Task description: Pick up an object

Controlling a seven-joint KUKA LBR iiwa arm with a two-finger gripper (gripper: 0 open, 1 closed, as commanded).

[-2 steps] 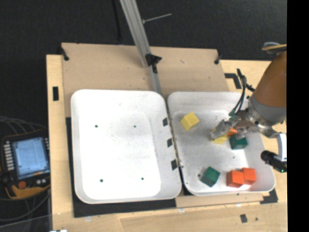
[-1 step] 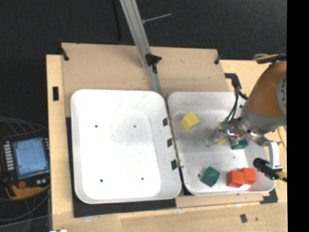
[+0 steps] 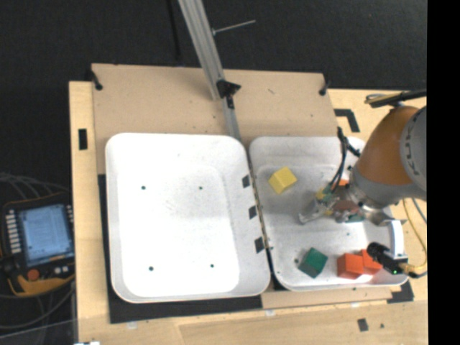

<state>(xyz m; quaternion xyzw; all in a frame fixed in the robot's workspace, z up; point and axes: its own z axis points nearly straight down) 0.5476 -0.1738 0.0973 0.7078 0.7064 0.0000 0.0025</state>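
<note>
Yellow block [image 3: 282, 180] is your closest candidate: in the camera view it lies up and to the left of the hand [image 3: 325, 205], apart from it, in the right bin [image 3: 302, 149]. You can also see a green block [image 3: 313, 262] below the hand and an orange block [image 3: 354, 265] down and to its right. Whether the hand is spread or closed, you cannot tell; nothing visibly sits in it. Judging by this, your move runs up-left.
</note>
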